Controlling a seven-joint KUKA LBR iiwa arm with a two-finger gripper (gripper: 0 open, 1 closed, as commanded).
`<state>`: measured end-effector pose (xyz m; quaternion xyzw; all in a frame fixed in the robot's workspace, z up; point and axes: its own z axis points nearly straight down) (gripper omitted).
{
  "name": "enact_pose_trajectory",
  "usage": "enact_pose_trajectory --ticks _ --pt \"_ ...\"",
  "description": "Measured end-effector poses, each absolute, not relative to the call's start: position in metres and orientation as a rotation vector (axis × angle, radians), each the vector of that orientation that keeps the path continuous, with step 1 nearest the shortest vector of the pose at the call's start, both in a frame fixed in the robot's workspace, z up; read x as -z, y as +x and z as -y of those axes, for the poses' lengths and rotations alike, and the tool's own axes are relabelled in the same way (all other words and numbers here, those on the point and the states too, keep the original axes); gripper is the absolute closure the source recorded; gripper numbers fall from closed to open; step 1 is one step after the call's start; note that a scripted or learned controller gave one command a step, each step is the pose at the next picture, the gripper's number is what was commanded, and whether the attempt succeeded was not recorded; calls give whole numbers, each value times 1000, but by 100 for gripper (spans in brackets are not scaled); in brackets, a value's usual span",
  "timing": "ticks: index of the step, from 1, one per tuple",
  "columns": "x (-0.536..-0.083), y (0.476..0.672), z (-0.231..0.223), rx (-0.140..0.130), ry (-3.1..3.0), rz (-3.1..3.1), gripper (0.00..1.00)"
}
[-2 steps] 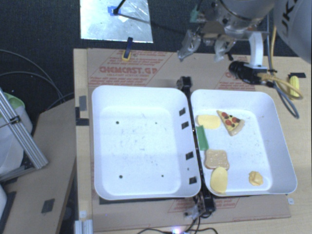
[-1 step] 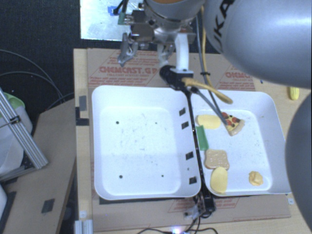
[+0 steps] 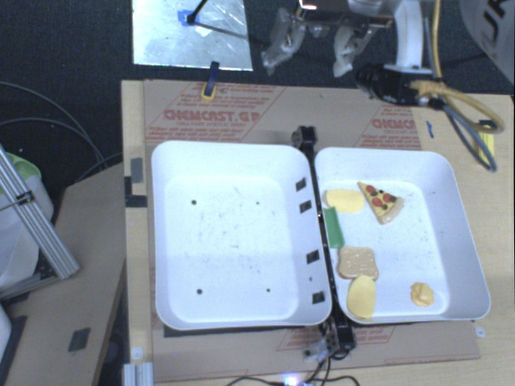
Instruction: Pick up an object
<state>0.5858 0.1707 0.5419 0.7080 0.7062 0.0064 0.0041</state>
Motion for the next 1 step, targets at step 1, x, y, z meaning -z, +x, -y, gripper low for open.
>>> enact_pose_trajectory --ticks 1 --pt "-546 586 -174 -11 2212 -2226 100"
